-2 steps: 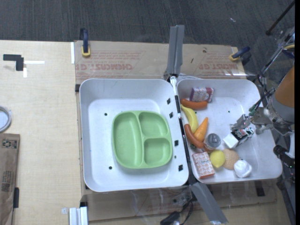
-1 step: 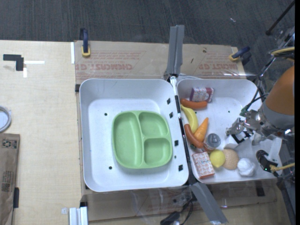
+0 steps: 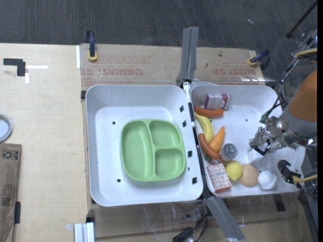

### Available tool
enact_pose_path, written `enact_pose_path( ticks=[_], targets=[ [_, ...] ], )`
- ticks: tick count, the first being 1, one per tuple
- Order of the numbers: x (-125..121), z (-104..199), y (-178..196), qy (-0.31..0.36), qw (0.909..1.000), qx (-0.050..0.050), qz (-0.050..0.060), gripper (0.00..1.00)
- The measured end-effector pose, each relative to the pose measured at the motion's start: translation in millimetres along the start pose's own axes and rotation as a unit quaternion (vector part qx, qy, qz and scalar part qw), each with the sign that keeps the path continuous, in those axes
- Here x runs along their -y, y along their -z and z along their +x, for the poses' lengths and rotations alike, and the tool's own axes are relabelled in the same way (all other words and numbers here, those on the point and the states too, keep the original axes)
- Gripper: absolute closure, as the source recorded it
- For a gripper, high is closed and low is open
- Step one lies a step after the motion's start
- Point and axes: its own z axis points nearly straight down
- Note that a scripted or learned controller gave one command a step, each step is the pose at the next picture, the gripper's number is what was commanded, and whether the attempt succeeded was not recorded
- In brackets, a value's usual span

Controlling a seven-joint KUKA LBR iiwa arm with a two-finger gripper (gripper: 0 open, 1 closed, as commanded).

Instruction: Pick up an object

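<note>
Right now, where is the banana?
The banana lies in the right bin, near its left wall, between a hot dog above and a carrot beside it.

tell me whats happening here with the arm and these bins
A robot arm reaches in over the right bin, its hand hovering above the bin floor with nothing visibly held. Toy food lies along that bin's left side and bottom: a banana, carrot, lemon. The left bin holds a green divided tray.

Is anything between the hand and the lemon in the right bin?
Nothing visible stands in the way. The hand hovers over bare white floor at the right side of the right bin, and the lemon lies down-left of it. The tan bun touches the lemon's right side, crowding a grasp there.
</note>
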Motion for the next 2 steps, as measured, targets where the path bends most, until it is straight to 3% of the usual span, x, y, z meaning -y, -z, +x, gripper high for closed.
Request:
enact_pose_path(
  ticks=[1, 2],
  targets=[
    [-20, -5, 58, 0.067, 0.9977, 0.002, 0.002, 1.00],
    [27, 38, 129, 0.047, 0.9989, 0.002, 0.003, 1.00]
  ],
)
